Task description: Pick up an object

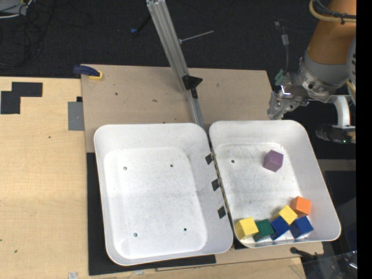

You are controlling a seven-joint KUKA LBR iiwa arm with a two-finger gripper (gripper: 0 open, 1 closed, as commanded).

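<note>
A purple block (273, 160) lies alone in the upper middle of the right bin (317, 156). Along that bin's near edge sits a cluster: a yellow block (246, 226), a green block (263, 229), two blue blocks (279, 228) (301, 226), another yellow block (288, 214) and an orange block (301, 204). My gripper (281, 110) hangs above the bin's far edge, up and to the right of the purple block, well apart from it. Nothing shows between its fingers.
The left bin (104, 156) stands beside the right one, with black clips (215, 184) along the shared edge. A slanted aluminium rail (173, 51) rises behind the bins. A blue-and-yellow object (88, 71) lies at the bench's far left corner.
</note>
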